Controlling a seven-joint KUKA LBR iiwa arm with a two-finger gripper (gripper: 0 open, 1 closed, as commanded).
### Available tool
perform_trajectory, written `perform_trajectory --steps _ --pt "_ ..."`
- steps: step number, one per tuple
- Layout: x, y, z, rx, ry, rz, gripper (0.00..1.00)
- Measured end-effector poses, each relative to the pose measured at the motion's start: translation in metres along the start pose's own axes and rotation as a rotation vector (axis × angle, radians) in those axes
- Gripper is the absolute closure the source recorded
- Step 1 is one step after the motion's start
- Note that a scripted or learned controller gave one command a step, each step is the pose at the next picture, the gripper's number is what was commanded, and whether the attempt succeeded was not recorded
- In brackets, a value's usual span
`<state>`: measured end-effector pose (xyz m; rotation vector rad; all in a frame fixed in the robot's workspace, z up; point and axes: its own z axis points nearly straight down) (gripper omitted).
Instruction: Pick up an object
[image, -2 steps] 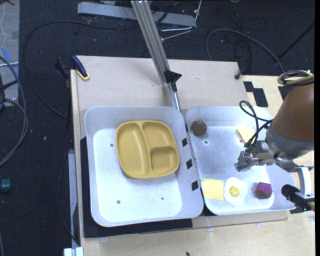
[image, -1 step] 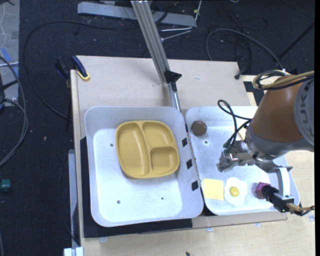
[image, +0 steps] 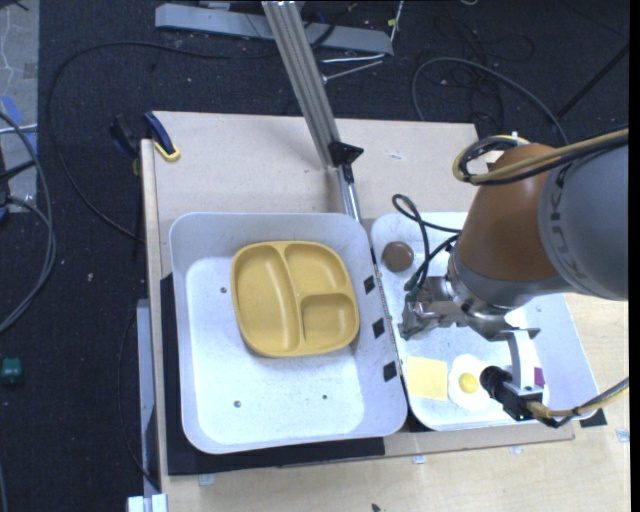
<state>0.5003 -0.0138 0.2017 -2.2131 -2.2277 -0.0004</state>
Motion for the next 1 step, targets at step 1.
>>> perform_trajectory --steps 1 --pt "0.0448 0.0151 -0.0195 -0.003 0.000 -0.001 1.00"
